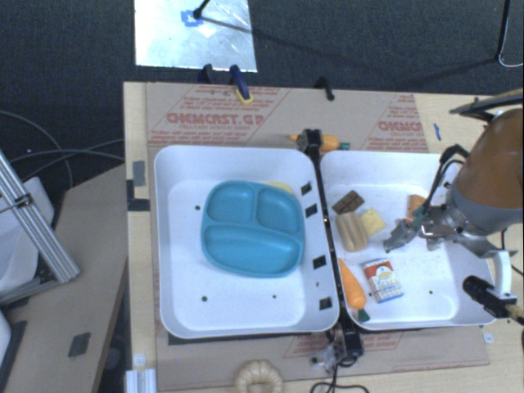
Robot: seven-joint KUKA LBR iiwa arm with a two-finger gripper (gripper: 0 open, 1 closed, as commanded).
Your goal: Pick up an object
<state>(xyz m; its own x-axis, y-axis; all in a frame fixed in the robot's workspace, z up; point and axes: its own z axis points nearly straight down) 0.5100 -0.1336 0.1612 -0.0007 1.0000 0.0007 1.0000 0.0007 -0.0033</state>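
- Several candidates in the right bin; I'd go for the beige block, long axis running up-down.
- Block lies just left of my tool.
- Tool state: fingers spread, gripping nothing.

Only thing I can actually read is "CHEMCAST GP" in red on the brown cardboard sheet under the bins, printed at 11 o'clock and again, partly cut off, at 1 o'clock.
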